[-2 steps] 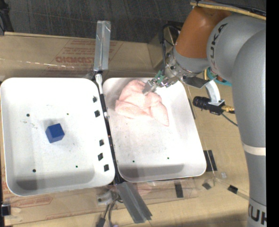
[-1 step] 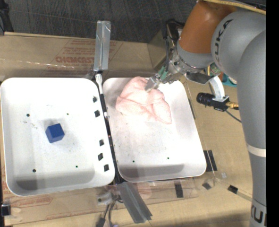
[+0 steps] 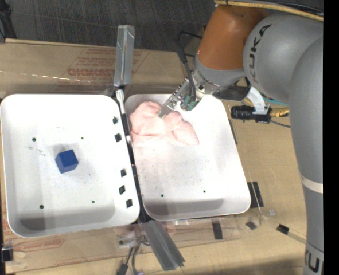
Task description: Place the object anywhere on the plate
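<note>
Small blue cube sitting alone in the left shallow white bin; two-finger gripper down over the crumpled pink cloth in the right white bin; grip impossible to tell.

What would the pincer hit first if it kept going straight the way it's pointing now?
Probably the pink cloth in the right bin. The pincer points down-left at the cloth's top edge, though depth is unclear.
</note>
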`<state>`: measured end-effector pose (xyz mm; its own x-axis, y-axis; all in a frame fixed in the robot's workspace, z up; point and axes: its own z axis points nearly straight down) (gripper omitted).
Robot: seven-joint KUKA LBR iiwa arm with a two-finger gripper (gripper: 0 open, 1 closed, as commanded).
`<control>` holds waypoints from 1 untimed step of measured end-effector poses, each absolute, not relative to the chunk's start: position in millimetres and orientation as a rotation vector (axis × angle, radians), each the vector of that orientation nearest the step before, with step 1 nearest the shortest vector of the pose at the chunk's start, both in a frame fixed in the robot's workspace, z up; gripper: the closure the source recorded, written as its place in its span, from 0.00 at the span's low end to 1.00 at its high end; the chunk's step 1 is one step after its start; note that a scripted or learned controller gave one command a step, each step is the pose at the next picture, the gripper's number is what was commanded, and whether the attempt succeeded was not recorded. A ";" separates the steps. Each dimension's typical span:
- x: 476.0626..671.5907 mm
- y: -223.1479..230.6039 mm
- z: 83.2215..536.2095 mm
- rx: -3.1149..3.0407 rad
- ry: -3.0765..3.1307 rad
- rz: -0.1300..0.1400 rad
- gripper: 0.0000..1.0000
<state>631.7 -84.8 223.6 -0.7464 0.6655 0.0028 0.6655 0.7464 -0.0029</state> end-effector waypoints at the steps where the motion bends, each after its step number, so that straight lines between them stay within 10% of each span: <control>1: 631.5 -42.6 231.2 -0.509 -3.097 0.002 1.00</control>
